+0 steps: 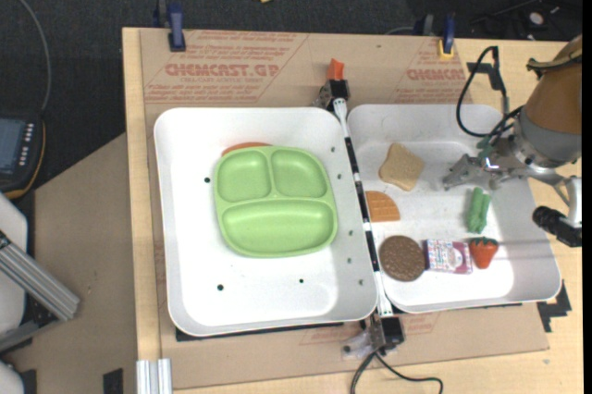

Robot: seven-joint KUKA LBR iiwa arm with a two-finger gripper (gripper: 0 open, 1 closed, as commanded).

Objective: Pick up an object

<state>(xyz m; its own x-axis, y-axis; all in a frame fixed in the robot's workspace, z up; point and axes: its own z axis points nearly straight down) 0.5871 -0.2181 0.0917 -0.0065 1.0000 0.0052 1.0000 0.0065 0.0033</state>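
Cardboard-topped bench [277,59] carries both bins. I see the gripper [481,166] over the right bin [444,119], jaws spread wide, holding nothing, just above the green pickle [477,210] lying beside the strawberry [483,251].

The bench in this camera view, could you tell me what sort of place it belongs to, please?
Most likely a robotics lab set up for grasping trials. A bench covered in clamped protective sheeting bears two white bins, toy food such as a strawberry lies in the right bin, and the gripper hangs over it.
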